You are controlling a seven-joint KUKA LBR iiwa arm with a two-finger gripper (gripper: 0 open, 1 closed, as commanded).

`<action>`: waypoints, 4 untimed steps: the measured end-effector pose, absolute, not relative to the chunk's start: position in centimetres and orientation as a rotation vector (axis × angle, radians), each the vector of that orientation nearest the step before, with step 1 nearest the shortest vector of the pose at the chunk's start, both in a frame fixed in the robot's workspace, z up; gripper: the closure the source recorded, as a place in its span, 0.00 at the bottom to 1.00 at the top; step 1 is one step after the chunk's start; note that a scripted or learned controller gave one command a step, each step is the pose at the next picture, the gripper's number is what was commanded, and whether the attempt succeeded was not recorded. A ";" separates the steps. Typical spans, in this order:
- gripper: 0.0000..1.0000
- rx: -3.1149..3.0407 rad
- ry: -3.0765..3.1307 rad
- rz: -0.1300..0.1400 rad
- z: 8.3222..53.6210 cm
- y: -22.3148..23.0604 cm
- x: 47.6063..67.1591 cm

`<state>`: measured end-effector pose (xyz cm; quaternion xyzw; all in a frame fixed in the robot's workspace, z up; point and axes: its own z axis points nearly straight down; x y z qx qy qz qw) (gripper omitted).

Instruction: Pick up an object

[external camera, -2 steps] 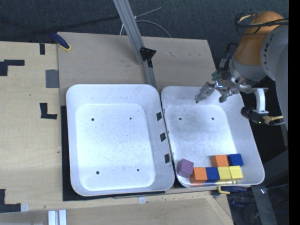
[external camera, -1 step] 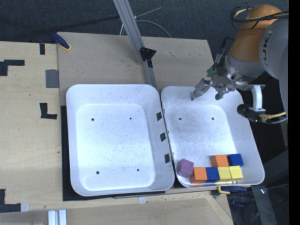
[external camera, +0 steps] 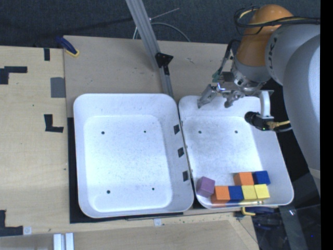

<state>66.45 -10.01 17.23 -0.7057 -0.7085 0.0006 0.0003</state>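
1. While the arm reaches in from the right of the camera view, its gripper [external camera: 217, 99] hangs over the far rim of the right bin [external camera: 223, 139], with the two fingers spread apart and nothing between them.
2. The things to pick lie at the opposite, near end of that same bin: a purple block [external camera: 206, 185] stands a little apart to the left, and beside it sits a tight cluster of an orange block [external camera: 222, 192], a blue block [external camera: 235, 192], two yellow blocks [external camera: 255, 192], a second orange block [external camera: 243, 178] and a second blue block [external camera: 261, 177].
3. The relation that matters is this: the blocks lie well apart from the fingers, toward the near edge of the bin and slightly to the right, so I judge the gripper must travel nearly the whole length of the bin before it can descend.
4. The purple block looks the easiest target, since it has free space on its left and far sides; the clustered blocks touch one another and leave little room for a finger.
5. The left bin [external camera: 127, 155] holds no blocks, and the bare floor of the right bin separates gripper and blocks.
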 end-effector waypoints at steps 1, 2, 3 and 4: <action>0.00 -2.218 -2.221 0.007 13.0 -9.1 66.8; 0.00 -2.218 -2.220 0.008 8.9 -9.3 66.4; 0.00 -2.223 -2.225 -0.005 19.7 -7.9 60.5; 0.00 -2.219 -2.219 0.004 19.2 -6.5 57.3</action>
